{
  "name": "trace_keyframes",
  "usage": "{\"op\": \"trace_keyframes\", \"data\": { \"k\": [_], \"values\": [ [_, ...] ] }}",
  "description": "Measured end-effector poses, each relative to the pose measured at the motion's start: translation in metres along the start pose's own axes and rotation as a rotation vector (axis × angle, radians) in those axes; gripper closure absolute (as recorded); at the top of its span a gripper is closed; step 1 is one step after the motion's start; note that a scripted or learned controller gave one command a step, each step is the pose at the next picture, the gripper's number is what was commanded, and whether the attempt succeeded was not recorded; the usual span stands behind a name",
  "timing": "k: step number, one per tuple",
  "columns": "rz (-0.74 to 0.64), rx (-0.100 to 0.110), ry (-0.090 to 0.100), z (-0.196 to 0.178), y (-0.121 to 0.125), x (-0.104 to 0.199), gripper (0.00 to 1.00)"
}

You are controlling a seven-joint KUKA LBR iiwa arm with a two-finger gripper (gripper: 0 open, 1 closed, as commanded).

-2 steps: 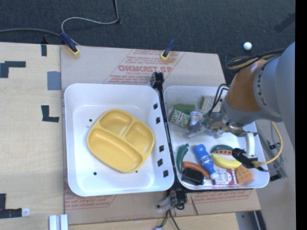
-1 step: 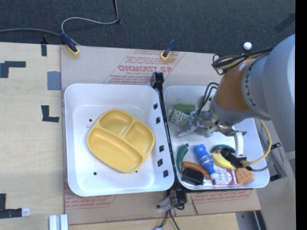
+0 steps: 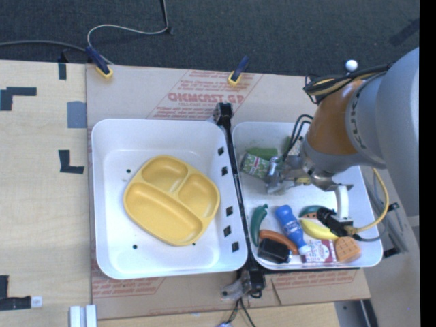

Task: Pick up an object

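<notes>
1. Cardboard sheet (image 3: 197,94) under the two bins: red printed lettering behind the bins, upside-down from this view, reading roughly "CHEMCAST GP"; the smaller red lines beside it are too small to read.
2. Same sheet, front edge below the left bin: further red print, not legible.
3. Green packet (image 3: 257,163) in right bin: label print unreadable.

Even, fairly bright overhead light falls on my bench (image 3: 41,203); both white bins, left (image 3: 109,251) and right (image 3: 371,254), read near overexposure, with little detail on their floors. Shadows are soft and short, lying close under the yellow plate (image 3: 172,199) and my arm (image 3: 354,125). The frame is low-resolution and slightly soft; small items look smeared, and the dark carpet (image 3: 272,19) shows fine grain
</notes>
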State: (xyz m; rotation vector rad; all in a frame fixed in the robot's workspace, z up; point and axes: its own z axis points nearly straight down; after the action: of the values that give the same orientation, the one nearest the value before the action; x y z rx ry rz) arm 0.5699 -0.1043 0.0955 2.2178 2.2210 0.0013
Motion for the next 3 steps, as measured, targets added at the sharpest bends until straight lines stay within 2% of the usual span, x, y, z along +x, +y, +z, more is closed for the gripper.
{"op": "trace_keyframes", "data": {
  "k": [1,2,3],
  "values": [
    [0.000,0.000,0.000,0.0001,-0.0001,0.0000,0.00],
    [-0.002,0.001,0.000,-0.0091,-0.0001,0.0006,1.00],
    [-0.002,0.001,0.000,-0.0090,-0.0001,0.0006,0.00]
  ]
}}
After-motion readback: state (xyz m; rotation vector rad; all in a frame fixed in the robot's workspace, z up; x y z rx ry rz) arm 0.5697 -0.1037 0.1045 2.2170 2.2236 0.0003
